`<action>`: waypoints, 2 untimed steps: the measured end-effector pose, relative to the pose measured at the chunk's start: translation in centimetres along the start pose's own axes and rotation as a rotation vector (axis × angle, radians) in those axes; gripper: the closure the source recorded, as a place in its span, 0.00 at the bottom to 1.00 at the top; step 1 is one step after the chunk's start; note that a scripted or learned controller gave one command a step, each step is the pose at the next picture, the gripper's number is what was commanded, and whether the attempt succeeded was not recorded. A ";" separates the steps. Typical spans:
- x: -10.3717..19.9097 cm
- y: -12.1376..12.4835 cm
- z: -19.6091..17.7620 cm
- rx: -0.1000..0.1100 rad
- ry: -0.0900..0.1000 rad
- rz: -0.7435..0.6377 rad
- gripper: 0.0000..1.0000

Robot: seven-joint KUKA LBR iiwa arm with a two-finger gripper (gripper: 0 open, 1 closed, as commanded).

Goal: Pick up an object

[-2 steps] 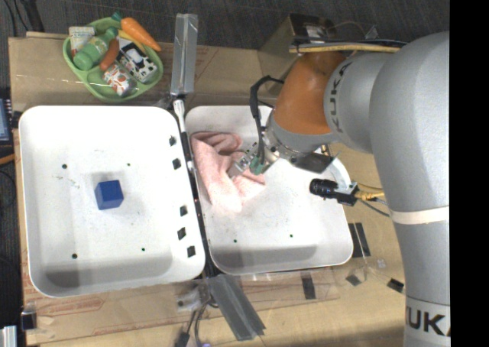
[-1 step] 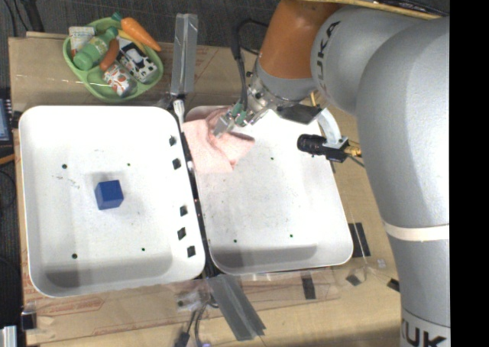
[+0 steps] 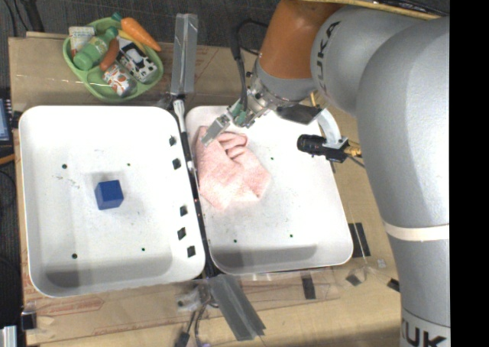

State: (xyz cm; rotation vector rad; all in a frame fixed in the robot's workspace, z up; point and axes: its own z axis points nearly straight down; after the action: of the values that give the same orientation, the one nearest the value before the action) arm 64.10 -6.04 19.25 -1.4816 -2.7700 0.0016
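Lighting is bright and even from overhead: both white bins (image 3: 46, 185) are close to blown out, with only soft grey shadows pooled along their near walls and a faint one under the blue cube (image 3: 109, 193). The grey arm (image 3: 397, 93) shows a broad soft sheen but no hard glare, while the dark floor at the top goes nearly black. Focus is fair overall but resolution is low, so the pink cloth (image 3: 233, 170) loses texture against the bin, the pincer (image 3: 229, 120) reads as a small blurry cluster, and the contents of the green bowl (image 3: 80, 70) smear together.
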 end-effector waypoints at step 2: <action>-4.4 -7.7 9.9 -0.003 -0.001 -0.036 0.00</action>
State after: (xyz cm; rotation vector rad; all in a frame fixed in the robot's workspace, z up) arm 60.16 -14.02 9.40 -1.4321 -2.7986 -0.0009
